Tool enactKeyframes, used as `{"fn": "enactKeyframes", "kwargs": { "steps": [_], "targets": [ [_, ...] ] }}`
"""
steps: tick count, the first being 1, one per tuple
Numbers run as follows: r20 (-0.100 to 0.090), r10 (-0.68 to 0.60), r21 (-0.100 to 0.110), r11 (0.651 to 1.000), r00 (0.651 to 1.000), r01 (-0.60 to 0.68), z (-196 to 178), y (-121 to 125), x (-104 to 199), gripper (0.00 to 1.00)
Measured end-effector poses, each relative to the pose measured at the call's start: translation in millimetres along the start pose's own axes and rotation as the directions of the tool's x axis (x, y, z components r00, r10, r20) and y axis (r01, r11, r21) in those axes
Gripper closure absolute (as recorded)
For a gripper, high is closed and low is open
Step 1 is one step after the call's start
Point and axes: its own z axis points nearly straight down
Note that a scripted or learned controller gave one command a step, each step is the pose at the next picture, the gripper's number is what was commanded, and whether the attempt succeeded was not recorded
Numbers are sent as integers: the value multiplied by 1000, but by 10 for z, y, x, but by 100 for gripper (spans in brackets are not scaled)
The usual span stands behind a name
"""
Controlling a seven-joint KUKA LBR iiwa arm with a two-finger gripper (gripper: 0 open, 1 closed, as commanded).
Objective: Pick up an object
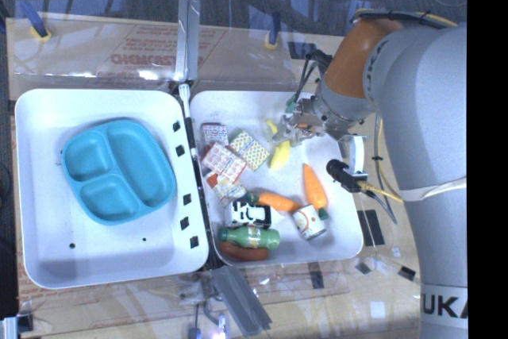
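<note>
Two white bins sit side by side on a worktop (381, 306). The left bin (40, 171) holds a blue divided plate (117, 169) with open room around it. The right bin (238, 103) is crowded towards its front and clear at the back-left. The hand (295, 123) hangs over the right bin's back-right part; whether it is clenched cannot be told. A yellow banana (279, 156) lies just below-left of it, an orange carrot (315, 185) near its lower right.
</note>
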Motion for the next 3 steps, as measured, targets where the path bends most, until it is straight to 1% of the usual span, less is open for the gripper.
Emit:
{"fn": "enactKeyframes", "kwargs": {
  "steps": [1,2,3],
  "targets": [
    [0,-215,9,977,977,215,-884,-25,397,100],
    [0,-215,9,977,977,215,-882,-26,396,0],
    [3,-168,0,986,986,168,92,-77,60,0]
  ]
}}
